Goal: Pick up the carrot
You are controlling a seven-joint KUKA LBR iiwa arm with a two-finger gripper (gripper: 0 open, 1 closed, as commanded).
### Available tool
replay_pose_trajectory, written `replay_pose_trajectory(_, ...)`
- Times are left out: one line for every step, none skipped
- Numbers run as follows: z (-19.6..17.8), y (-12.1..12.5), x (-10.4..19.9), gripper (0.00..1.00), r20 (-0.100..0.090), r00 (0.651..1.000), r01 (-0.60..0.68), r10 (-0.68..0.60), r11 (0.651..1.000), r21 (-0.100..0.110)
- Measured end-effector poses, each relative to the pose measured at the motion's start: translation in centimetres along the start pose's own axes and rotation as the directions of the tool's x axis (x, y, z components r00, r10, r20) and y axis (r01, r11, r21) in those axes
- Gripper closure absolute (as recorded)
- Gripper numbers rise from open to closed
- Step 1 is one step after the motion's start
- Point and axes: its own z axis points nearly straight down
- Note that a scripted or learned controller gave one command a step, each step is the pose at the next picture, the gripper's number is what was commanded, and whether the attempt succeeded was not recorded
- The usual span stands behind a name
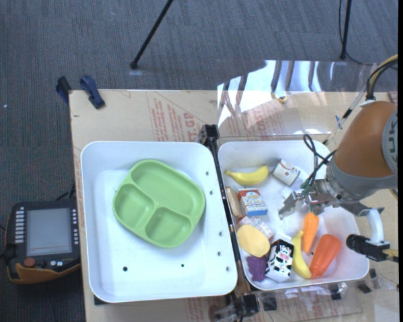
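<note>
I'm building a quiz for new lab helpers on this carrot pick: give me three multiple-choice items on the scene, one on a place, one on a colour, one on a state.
1. Where does the carrot lie?
A. In the left bin
B. In the right bin
C. On the floor

2. What colour is the divided plate?
A. Green
B. Red
C. Blue

3. How does the carrot rest?
A. Lifted clear above the bin
B. On the plate
C. On the bin floor, just below the gripper

Answers:
1 B: it lies among the toy foods, beside the orange pepper.
2 A: the plate in the left bin is light green.
3 C: it lies flat, its top end by the gripper.
</note>
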Motion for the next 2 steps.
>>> replay_pose_trajectory(4.02,-2.03,-4.71,0.0,-0.009,0.998,-0.063,0.063,0.998,-0.008)
replay_pose_trajectory(3.08,-2.13,-4.96,1.0,-0.01,0.997,-0.073,0.073,0.997,-0.007)
